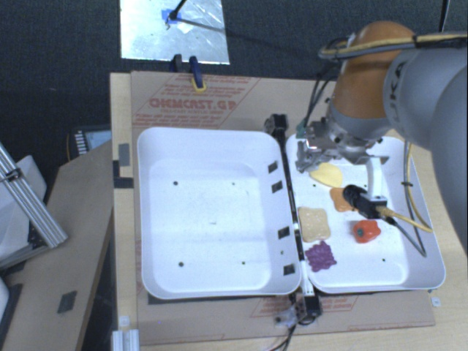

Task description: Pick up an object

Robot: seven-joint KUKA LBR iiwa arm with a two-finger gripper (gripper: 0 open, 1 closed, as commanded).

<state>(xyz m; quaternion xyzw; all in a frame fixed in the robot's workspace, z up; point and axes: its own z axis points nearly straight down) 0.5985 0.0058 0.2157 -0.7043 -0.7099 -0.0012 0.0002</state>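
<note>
You see the hand point(313, 151) low at the right bin's point(420, 269) far edge, just beside the yellow piece point(327, 174); you cannot tell its grip.

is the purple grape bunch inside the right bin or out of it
Inside. The purple grape bunch lies on the right bin floor near its left wall, just below the bread slice.
</note>
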